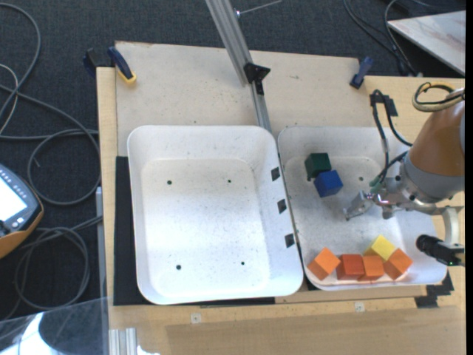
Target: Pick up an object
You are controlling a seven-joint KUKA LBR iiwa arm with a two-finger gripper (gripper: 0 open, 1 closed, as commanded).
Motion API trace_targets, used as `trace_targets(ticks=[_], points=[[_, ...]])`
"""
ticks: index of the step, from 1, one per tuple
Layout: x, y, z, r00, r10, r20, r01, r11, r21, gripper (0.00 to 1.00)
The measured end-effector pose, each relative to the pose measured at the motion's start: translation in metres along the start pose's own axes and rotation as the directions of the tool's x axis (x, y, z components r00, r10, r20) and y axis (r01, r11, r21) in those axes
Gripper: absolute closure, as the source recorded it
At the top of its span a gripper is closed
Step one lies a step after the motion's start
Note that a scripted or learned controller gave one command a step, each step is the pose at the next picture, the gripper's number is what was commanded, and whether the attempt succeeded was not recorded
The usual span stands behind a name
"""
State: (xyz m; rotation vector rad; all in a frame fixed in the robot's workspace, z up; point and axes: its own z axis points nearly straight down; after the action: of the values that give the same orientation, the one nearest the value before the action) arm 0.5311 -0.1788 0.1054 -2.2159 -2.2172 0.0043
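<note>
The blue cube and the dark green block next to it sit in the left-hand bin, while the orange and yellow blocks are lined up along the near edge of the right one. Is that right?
Not quite. The camera view shows the blue cube and the dark green block in the right bin, the same bin as the orange and yellow blocks lined along its near edge.

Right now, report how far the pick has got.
Done: the gripper is down inside the right bin, near its middle. In hand: nothing shows between its fingers. Left: the whole grasp and lift. The blue block and green block sit together to the gripper's upper left, and the orange blocks and yellow block lie along the bin's near edge, all resting on the floor.
</note>
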Motion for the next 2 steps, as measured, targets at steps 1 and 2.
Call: trace_targets(ticks=[1, 2], points=[[0.000, 0.002, -0.014, 1.000, 0.000, 0.002, 0.000, 1.000, -0.008, 1.00], [-0.003, 0.002, -0.058, 1.000, 0.000, 0.005, 0.000, 1.000, -0.012, 1.00]])
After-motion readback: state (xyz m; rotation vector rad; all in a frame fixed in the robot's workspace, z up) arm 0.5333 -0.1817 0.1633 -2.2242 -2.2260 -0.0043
